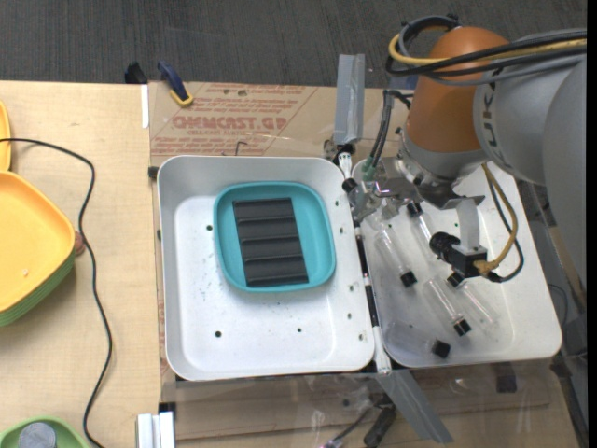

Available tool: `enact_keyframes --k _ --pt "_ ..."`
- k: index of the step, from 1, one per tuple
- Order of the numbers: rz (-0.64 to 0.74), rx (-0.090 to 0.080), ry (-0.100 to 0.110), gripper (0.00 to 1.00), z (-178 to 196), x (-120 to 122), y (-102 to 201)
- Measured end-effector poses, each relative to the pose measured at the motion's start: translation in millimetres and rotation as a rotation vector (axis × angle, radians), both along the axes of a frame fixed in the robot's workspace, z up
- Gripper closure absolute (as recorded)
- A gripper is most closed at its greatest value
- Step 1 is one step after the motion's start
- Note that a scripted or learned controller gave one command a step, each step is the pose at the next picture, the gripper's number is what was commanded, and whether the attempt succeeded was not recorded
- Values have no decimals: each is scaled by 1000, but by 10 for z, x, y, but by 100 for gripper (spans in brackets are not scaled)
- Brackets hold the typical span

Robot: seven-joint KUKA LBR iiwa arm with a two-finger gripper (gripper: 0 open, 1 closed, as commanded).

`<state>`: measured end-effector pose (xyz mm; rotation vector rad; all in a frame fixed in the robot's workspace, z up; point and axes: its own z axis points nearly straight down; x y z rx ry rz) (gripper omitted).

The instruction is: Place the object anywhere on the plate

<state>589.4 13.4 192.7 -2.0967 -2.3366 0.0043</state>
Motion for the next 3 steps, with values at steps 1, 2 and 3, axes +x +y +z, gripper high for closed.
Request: enact_keyframes --k 1,2,3 --pt "-2 0 0 0 0 0 -5" --pt "-24 -1 -2 0 2 130 -167" --pt "-117 -2 -1 0 627 -412 -424"
